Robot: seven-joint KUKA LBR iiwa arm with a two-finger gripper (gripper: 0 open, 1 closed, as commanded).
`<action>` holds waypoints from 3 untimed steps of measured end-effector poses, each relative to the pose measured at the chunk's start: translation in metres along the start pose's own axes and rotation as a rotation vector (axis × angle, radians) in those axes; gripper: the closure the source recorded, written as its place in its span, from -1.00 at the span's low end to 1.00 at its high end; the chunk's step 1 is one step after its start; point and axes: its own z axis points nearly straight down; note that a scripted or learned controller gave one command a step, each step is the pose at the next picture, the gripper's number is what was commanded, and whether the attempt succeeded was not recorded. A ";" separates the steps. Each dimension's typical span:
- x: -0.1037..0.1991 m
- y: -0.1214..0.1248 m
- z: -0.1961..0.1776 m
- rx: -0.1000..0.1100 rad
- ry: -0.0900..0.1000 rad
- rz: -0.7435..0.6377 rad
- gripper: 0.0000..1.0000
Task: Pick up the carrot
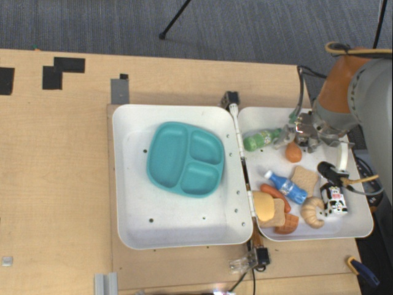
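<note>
Carrot (294,152): short, stubby, orange, lying in the right bin (362,226) near a green bottle (258,141). Gripper (305,134) just above it; open or closed, cannot tell.

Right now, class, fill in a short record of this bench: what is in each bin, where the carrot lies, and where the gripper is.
left bin: teal divided plate
right bin: carrot, green bottle, blue bottle, croissant, other toy foods
carrot position: far part of the right bin, beside the green bottle
gripper: over the far part of the right bin, just above the carrot
carrot held: not visibly between the fingers
</note>
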 end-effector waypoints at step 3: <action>0.006 -0.055 -0.002 0.000 0.003 -0.205 -1.00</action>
